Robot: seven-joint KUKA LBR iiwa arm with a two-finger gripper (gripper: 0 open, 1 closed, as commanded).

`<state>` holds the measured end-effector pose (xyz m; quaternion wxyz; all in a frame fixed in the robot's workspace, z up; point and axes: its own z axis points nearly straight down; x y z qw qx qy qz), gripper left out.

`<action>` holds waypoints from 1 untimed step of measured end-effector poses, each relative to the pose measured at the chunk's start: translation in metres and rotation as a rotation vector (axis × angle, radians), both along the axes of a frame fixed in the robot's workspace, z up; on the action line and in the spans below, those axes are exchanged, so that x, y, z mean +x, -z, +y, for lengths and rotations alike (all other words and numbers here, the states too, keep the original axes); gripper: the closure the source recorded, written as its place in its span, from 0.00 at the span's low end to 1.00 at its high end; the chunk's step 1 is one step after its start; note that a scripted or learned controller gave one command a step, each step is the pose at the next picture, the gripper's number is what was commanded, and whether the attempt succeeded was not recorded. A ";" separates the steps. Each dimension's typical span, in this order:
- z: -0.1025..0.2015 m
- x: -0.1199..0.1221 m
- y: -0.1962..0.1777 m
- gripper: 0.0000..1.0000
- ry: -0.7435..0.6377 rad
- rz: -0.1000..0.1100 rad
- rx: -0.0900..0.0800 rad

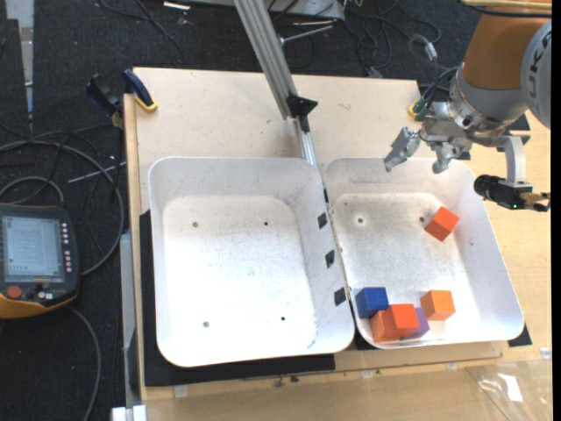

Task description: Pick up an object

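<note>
Hand (422, 153) hanging over the far rim of the right bin (491, 261), fingers spread apart and gripping nothing. Reaching in from the right on a grey arm (508, 51) with an orange band above the wrist. Hovering clear of every block, with the nearest one, a lone orange block (441, 223), lying on the bin floor nearer the camera than the hand and well apart from it.

Sitting tilted on one corner edge, that lone orange block, away from the others. Clustering at the near end of the right bin, four more pieces: a blue block (372, 301) toward the divide between the bins, a larger orange block (394, 322) just beside it and touching, a purple piece (421, 325) peeking out from behind that orange one, and a smaller orange cube (437, 304) on the far side of the cluster from the blue block.

Lying beside the right bin, on the side away from the arm, the left bin (166, 235), rims meeting along the middle. Carrying both bins, a pale wooden bench (219, 112). Slanting across the bench beyond the bins, a metal rail (267, 46), its lower end coming down to the seam between them. Resting on the dark floor, well beyond the left bin, a teach pendant (35, 257) with cables around it.
</note>
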<state>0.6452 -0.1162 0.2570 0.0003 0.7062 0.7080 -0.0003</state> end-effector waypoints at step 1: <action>-0.023 -0.061 -0.044 0.00 0.006 -0.003 -0.001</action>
